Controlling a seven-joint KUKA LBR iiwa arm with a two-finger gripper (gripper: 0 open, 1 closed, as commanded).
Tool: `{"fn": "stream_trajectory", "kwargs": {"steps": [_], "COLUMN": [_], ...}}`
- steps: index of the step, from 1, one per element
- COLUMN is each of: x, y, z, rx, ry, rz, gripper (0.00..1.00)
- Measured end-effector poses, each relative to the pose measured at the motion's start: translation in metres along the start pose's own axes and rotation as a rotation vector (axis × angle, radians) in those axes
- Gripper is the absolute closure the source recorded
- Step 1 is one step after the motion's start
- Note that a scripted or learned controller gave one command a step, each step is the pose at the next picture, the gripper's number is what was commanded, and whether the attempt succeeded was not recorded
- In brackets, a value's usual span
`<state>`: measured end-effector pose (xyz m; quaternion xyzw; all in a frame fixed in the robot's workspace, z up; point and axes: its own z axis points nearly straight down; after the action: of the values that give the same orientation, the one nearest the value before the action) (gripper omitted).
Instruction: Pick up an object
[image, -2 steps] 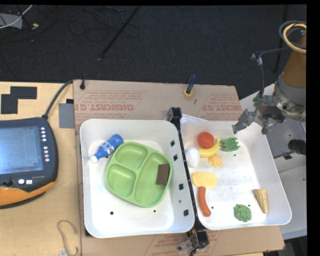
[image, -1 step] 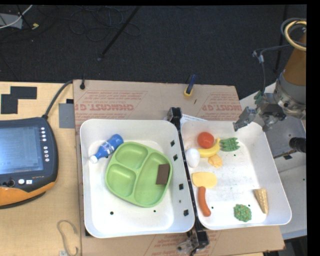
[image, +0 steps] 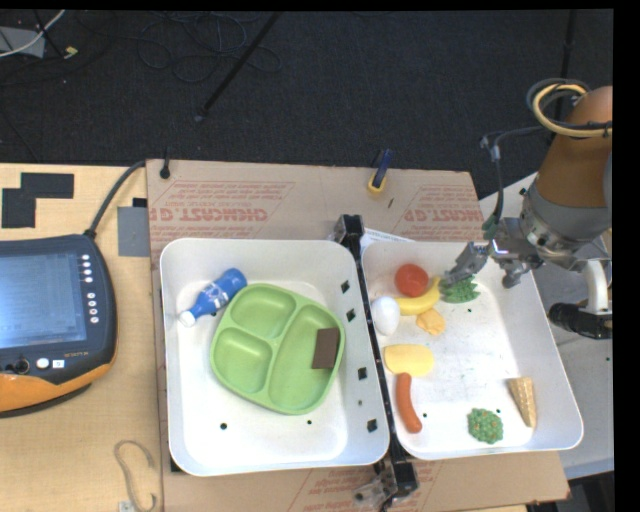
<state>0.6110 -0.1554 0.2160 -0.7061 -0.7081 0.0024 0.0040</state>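
My gripper (image: 488, 270) hangs over the far part of the right bin (image: 560, 385), open, with nothing between its fingers. Its left finger (image: 464, 264) is just above a small green leafy piece (image: 461, 293). To the left of that lie a red tomato (image: 411, 277), a yellow banana (image: 421, 300), a white egg (image: 385, 315) and a small orange chunk (image: 431, 322). Nearer the front are a yellow block (image: 408, 358), a red sausage (image: 407, 403), a green broccoli (image: 485, 426) and an ice-cream cone (image: 523, 400).
The left bin (image: 190, 420) holds a green divided plate (image: 275, 350) with a brown block (image: 326, 349) on it, and a blue bottle (image: 214, 295) at its far left. A tablet (image: 50, 310) lies left of the bins. A black divider (image: 365, 330) separates the bins.
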Motion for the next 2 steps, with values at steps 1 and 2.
{"fn": "stream_trajectory", "kwargs": {"steps": [1,2], "x": [0.001,-0.005], "y": [-0.004,0.002], "z": [0.064,0.120], "rx": [-0.001,-0.002], "ry": [0.000,-0.001], "rz": [0.001,0.002], "gripper": [0.00,0.00]}}
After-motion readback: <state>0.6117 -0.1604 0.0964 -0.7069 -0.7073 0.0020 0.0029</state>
